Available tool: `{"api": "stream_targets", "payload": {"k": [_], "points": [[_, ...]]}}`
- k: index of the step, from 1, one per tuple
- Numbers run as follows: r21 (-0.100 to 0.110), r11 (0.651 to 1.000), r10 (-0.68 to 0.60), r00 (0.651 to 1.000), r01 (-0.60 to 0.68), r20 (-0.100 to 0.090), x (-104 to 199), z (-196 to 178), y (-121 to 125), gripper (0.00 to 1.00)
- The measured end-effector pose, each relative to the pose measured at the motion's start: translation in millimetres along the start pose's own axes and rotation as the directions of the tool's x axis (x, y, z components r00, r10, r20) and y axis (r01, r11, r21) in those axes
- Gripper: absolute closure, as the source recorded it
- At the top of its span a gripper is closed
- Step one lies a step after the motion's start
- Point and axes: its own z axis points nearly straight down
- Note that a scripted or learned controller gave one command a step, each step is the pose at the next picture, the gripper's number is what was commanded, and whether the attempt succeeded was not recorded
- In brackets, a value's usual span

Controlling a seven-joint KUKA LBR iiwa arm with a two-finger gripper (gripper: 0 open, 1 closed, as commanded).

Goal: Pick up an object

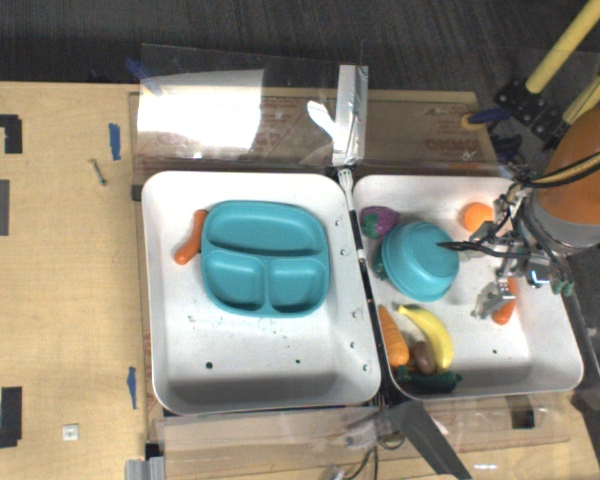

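Two white bins side by side on the surface (50, 268). In the left bin (170, 368): a teal divided tray (265, 256), with an orange carrot-like piece (191, 238) leaning just beside its left edge. In the right bin (550, 363): a teal bowl (418, 259) tipped on its side toward the left wall, a purple piece (379, 221) touching its far-left rim, an orange ball (475, 216) farther right near the far wall. At the near edge, a carrot (393, 337), a banana (432, 335) and a small brown piece (423, 361) clustered together, over something dark green (432, 378). Reaching in from the right, the arm (580, 183), hand (497, 296) low over the right half of the right bin, close over a small orange-red object (502, 313). Cannot tell how far open the hand is, nor whether anything is gripped; cables and metal parts blur the tips.
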Motion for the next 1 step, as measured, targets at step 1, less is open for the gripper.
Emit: {"api": "stream_targets", "payload": {"k": [1], "points": [[-0.004, 0.989, 0.148, 0.989, -0.148, -0.026, 27.4, 23.6, -52.7, 0.00]]}}
